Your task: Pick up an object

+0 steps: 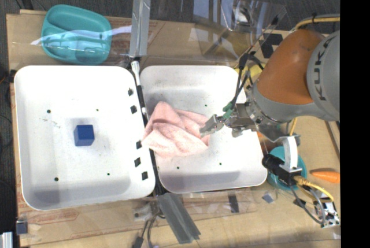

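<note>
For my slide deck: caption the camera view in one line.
KUKA arm's gripper at the pink cloth in the right bin; blue cube in the left bin.

two white bins (pixel 34 85), one blue cube (pixel 84 134), one pink cloth (pixel 173 128), one teal container (pixel 76 34), one arm (pixel 295 73), one gripper (pixel 209 126)

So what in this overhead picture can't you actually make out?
- Gripper: too small and blurred to tell whether it grips the pink cloth at whose edge it sits.
- Right bin: its right rim is hidden under the arm.
- Anything under the cloth is covered.
- Blue cube in the left bin: too small for any markings.
</note>
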`<control>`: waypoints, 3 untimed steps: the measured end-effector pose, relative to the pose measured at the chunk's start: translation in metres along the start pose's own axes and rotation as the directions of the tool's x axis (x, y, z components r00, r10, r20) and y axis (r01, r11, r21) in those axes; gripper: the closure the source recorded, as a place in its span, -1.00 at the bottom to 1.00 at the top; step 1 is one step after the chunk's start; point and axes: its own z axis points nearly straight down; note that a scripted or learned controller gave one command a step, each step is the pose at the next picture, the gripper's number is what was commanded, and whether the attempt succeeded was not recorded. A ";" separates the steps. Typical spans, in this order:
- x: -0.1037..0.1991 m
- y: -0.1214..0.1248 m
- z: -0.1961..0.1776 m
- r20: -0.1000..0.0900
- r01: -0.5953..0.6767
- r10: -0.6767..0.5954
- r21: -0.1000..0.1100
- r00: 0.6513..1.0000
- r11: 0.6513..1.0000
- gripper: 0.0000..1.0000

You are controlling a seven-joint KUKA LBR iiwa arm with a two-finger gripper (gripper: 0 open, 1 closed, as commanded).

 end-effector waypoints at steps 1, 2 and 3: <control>0.006 0.040 0.035 0.002 0.015 -0.015 -0.002 1.000 1.000 -1.00; -0.035 0.081 0.132 0.000 0.114 -0.114 0.000 0.993 0.993 -1.00; -0.025 0.090 0.141 0.000 0.181 -0.181 -0.003 0.984 0.984 -1.00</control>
